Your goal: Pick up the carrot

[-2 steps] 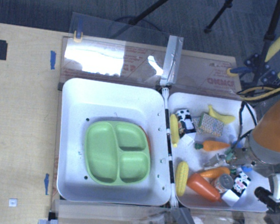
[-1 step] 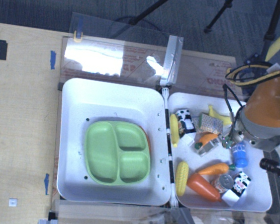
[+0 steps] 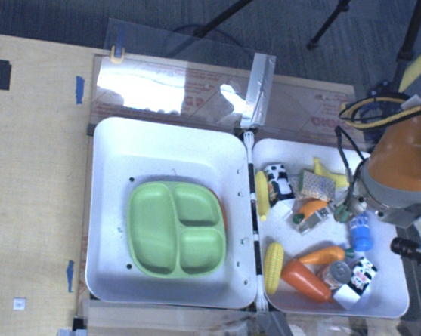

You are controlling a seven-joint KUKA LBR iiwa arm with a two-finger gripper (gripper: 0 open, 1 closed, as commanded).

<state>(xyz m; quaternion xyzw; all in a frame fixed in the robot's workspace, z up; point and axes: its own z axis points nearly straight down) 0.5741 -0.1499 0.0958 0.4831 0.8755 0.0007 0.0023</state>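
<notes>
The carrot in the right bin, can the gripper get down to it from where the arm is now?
Probably yes. The carrot lies uncovered near the bin's front, but a grey disc and a red-orange vegetable crowd it.

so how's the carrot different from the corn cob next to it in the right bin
The carrot is orange-red; the corn cob is yellow. The carrot lies slantwise across the right bin; the corn runs along its left wall. The carrot looks thicker and longer. Both lie flat near the front.
</notes>
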